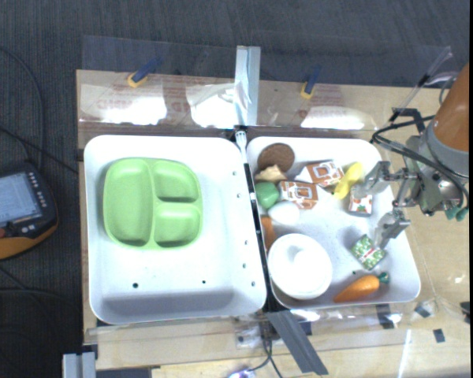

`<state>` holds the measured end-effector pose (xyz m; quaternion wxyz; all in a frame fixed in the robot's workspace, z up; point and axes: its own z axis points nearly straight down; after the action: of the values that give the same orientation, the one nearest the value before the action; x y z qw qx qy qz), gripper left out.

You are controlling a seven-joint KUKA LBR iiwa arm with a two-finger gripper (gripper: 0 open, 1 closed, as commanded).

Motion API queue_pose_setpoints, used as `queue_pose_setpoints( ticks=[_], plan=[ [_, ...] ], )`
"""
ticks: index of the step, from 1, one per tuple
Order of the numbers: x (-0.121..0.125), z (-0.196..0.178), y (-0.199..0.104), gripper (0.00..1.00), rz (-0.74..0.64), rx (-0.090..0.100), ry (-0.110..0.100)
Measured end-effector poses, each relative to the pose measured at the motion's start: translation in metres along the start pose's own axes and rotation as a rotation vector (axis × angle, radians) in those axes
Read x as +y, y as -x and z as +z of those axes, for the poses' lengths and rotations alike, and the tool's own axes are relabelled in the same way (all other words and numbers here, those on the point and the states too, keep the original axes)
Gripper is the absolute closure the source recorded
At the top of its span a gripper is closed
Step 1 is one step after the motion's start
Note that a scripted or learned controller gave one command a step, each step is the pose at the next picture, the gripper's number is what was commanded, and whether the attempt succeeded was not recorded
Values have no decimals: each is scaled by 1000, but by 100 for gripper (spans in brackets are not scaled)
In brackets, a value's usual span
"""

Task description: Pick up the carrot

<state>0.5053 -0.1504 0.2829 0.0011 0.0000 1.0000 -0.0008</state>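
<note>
The carrot [357,287] lies in the right bin's [402,278] near right corner, just beside the white bowl [299,265]. Its long axis runs nearly left to right: tip toward the bowl, green top toward the bin wall. The gripper [385,203] hangs above, well apart, fingers spread, grasping nothing. It should come down over the carrot's middle and close across the axis.

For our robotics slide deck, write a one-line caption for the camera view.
Gripper hovers over the right bin, above the carrot lying beside a white bowl.
</note>
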Motion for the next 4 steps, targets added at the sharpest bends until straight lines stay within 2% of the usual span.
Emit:
queue_pose_setpoints(
  ticks=[1,2,3,4],
  plan=[
    [42,139,-10,0,61,10,3],
    [-14,192,-16,0,79,-14,-1],
    [-13,180,-14,100,77,-19,-5],
    [-51,99,-20,100,-55,-4,-1]
  ],
)
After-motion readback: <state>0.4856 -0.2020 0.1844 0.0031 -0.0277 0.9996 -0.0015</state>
